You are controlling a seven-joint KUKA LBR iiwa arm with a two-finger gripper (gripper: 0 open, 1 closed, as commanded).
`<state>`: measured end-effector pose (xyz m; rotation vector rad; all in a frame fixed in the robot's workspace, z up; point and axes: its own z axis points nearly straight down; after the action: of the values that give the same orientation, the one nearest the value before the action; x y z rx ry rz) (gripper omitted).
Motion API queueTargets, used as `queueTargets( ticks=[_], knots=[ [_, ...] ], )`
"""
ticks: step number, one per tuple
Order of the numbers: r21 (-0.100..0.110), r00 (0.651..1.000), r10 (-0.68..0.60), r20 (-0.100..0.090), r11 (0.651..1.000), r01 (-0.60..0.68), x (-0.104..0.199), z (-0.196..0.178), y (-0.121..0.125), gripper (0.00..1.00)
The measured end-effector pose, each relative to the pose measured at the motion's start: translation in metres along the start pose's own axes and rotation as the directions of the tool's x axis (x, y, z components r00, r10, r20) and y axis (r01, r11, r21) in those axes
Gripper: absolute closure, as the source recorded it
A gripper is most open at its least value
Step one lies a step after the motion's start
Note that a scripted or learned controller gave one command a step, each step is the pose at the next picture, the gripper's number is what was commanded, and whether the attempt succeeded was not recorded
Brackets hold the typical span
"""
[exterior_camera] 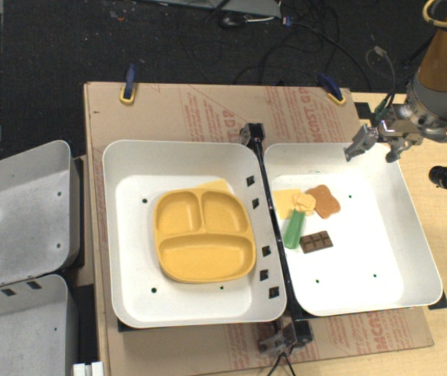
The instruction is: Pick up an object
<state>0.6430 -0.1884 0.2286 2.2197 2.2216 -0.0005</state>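
Note:
The right bin (pixel 380 288) holds a small cluster of objects near its left wall: a green stick-shaped piece (pixel 294 229), a dark brown chocolate-like block (pixel 316 243), an orange-brown piece (pixel 324 200) and a pale yellow piece (pixel 289 202). My gripper (pixel 376 147) hangs above the bin's far right corner, well away from the cluster. Its two fingers stand apart, open, with nothing between them.
The left bin (pixel 129 288) carries a yellow divided tray (pixel 205 236). A black divider (pixel 267 218) runs between the bins. Grey metal lids (pixel 19 210) lie off the bench to the left. Clamps (pixel 129 92) sit on the cardboard's far edge.

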Motion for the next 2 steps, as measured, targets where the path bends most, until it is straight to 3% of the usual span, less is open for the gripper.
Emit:
queueTargets(
  ticks=[2],
  knots=[
    [0.003, 1.0, -0.002, -0.001, 1.0, 0.002, 0.015, 0.107, -0.002, 0.0]
  ],
)
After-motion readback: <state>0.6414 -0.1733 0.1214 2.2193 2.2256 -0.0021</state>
